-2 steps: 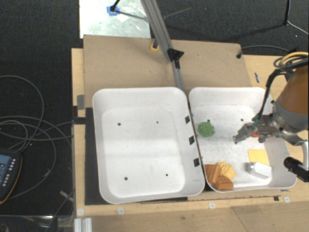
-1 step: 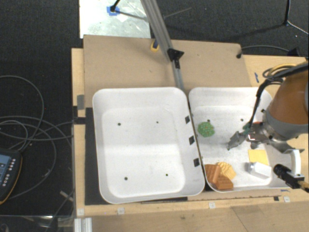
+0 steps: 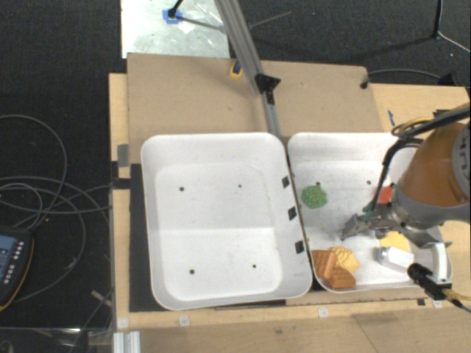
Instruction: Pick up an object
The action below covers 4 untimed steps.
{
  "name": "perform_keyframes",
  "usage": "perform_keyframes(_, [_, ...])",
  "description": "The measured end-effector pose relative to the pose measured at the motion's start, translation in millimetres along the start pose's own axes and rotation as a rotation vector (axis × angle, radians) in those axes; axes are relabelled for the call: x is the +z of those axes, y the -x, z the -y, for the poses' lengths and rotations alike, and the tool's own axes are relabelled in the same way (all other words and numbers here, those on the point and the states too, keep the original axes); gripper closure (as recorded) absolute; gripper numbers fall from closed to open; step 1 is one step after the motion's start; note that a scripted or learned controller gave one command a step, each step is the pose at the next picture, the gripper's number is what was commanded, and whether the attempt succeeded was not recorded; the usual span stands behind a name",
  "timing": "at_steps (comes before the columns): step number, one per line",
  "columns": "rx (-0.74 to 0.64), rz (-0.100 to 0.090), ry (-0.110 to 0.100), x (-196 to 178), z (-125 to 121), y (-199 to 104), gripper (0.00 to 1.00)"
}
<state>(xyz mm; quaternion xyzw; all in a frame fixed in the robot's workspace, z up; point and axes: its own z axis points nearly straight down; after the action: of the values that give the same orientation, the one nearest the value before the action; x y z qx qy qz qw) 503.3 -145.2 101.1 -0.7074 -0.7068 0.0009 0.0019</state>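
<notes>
Objects lying in right bin (image 3: 331,149): green ball (image 3: 314,196) beyond jaws, orange-yellow toy (image 3: 335,266) beneath them. Gripper (image 3: 352,230) hovering, jaw state impossible to tell.

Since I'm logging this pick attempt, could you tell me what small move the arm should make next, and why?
Probably a short shift toward the near rim and then down: the gripper hangs over bare floor of the right bin, between the green object and the orange-and-yellow object, with nothing seen between its fingers. The orange-and-yellow one looks nearer and bulkier, so I would aim there.
</notes>
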Motion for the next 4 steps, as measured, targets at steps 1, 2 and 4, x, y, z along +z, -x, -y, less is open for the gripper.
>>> perform_keyframes(1, [-0.001,0.002,0.007,-14,-2,0,1.00])
perform_keyframes(2, [-0.005,0.003,0.009,-57,-2,-1,1.00])
perform_keyframes(4, [-0.007,0.003,0.011,-145,-11,-4,1.00])
